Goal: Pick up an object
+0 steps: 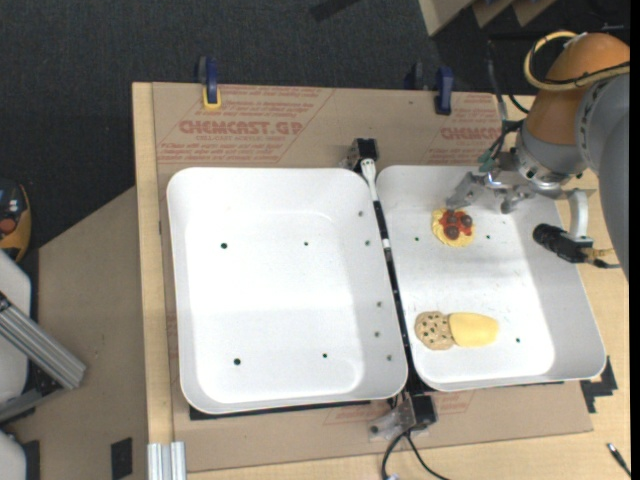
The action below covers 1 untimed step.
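In the right bin (560, 308) lie three small objects. A yellow round piece with red bits on top (453, 226) sits in the bin's far half. A brown cookie (432, 330) and a yellow lump (473, 329) touch each other near the front edge. My gripper (486, 198) hangs over the far part of the right bin, just up and right of the red-topped piece. Its fingers are spread open with nothing between them, and the left fingertip (464, 194) is close to that piece.
The left bin (200, 268) lies beside the right one, separated by a black divider strip (380, 238). A black part (558, 240) juts over the right bin's right side. Two clamps (210, 83) hold the cardboard base at the back.
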Each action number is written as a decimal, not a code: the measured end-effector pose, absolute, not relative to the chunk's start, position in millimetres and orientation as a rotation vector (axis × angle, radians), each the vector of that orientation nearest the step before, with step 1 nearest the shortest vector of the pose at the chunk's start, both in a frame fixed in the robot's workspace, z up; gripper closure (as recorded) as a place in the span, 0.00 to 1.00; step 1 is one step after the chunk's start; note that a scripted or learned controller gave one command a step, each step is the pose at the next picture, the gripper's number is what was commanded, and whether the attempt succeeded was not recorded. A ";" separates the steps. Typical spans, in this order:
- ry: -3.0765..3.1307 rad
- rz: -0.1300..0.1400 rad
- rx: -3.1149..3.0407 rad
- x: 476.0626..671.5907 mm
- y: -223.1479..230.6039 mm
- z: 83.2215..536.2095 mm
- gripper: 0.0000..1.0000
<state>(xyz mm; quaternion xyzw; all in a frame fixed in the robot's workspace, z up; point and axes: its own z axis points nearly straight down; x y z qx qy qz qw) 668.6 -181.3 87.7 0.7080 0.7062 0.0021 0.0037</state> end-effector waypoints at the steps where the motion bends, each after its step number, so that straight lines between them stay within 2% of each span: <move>1: 2.214 0.012 2.212 670.4 -178.5 101.2 1.00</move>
